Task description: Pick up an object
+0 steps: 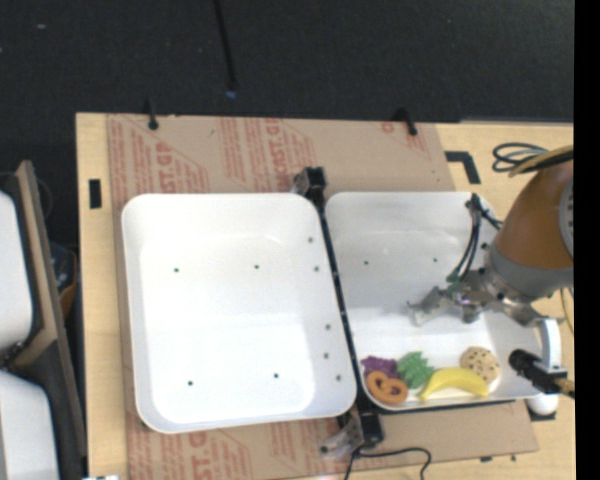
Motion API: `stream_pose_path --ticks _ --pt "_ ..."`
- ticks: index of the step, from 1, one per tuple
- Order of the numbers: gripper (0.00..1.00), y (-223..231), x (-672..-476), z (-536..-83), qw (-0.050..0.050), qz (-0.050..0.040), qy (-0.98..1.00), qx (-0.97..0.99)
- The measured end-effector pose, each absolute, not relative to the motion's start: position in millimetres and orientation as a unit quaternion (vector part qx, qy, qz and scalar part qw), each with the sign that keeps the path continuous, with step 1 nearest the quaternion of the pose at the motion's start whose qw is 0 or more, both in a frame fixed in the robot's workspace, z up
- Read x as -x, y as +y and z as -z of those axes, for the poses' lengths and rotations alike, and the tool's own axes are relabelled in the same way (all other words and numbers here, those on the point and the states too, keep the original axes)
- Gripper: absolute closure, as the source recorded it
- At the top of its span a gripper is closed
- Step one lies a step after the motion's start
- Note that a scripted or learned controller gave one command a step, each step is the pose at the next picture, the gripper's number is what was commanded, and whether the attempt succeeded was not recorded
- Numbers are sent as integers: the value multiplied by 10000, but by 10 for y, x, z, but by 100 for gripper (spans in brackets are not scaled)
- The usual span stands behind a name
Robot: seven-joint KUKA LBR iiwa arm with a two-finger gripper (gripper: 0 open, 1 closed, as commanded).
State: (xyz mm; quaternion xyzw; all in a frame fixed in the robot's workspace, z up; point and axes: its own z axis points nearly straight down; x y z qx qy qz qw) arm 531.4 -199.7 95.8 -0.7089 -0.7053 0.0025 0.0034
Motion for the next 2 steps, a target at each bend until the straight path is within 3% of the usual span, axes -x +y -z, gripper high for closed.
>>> stream_pose_path --ticks 1,2 --pt "0 -1425 -5788 -2063 -41 35 -7091 7051" --pt "0 -1824 -6096 -960 29 -26 -7063 7079"
